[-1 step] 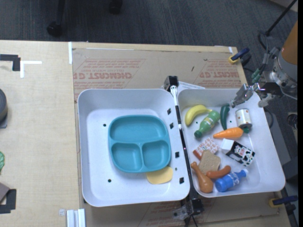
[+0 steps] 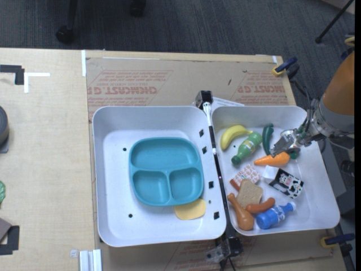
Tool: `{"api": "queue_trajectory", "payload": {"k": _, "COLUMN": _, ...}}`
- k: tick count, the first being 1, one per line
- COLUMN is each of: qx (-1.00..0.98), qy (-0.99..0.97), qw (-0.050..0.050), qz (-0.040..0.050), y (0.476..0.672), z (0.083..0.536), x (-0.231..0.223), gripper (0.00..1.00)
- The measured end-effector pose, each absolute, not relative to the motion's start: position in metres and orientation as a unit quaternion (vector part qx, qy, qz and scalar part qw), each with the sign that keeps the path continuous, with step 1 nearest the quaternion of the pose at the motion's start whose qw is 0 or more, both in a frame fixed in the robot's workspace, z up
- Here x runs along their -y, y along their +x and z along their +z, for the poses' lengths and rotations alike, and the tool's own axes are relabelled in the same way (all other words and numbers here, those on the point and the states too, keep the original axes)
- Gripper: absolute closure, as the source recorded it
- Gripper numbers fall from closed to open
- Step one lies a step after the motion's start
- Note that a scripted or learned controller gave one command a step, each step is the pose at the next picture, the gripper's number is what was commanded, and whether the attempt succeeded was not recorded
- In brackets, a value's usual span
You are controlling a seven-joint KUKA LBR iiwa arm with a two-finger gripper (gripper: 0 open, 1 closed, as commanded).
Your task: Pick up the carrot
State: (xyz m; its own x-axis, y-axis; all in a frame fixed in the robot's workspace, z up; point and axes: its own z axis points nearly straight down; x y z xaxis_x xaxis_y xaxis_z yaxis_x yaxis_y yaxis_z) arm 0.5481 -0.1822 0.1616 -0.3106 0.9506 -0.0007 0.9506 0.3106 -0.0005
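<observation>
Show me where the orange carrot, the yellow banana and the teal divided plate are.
Orange toy carrot (image 2: 273, 160), camera view, the middle of its body.
Yellow toy banana (image 2: 233, 134), camera view, the middle of its curve.
Teal divided plastic plate (image 2: 165, 152), camera view, the floor of its large upper compartment.

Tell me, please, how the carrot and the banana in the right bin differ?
The carrot is orange and straight; the banana is yellow and curved. The carrot lies under the gripper, while the banana lies apart from it, toward the bin divider. Both are toy foods resting in the right bin.
</observation>
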Motion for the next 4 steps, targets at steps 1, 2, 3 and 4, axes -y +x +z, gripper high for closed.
{"api": "queue_trajectory", "payload": {"k": 1, "qx": -0.836, "qy": 0.549, "qw": 0.013, "qz": 0.0035, "y": 0.565, "z": 0.118, "x": 0.207, "gripper": 0.00}}
{"api": "queue_trajectory", "payload": {"k": 2, "qx": -0.753, "qy": 0.658, "qw": 0.016, "qz": 0.0106, "y": 0.577, "z": 0.112, "x": 0.214, "gripper": 0.00}}
{"api": "queue_trajectory", "payload": {"k": 3, "qx": -0.766, "qy": 0.643, "qw": -0.001, "qz": 0.0012, "y": 0.548, "z": 0.093, "x": 0.209, "gripper": 0.00}}
{"api": "queue_trajectory", "payload": {"k": 4, "qx": -0.766, "qy": 0.643, "qw": 0.001, "qz": 0.0012, "y": 0.549, "z": 0.102, "x": 0.210, "gripper": 1.00}}
